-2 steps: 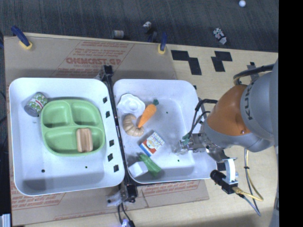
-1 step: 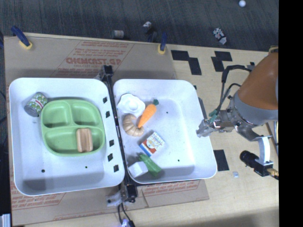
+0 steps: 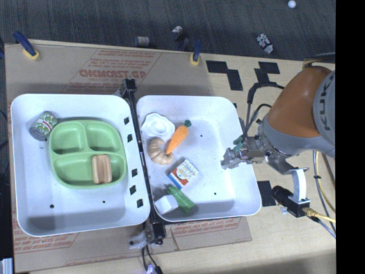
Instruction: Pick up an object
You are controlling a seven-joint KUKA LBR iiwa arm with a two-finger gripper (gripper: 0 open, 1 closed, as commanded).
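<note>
Camera view has the hand (image 3: 230, 157) low over the right bin's (image 3: 219, 110) right side; its fingers' state I cannot tell. Carrot (image 3: 177, 138), croissant (image 3: 159, 150) and carton (image 3: 183, 173) lie apart, leftward.

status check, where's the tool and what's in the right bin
Tool low over right bin's right side, nothing seen between its fingers. Carrot, croissant, small carton lie left of it, untouched. Path clear.
</note>
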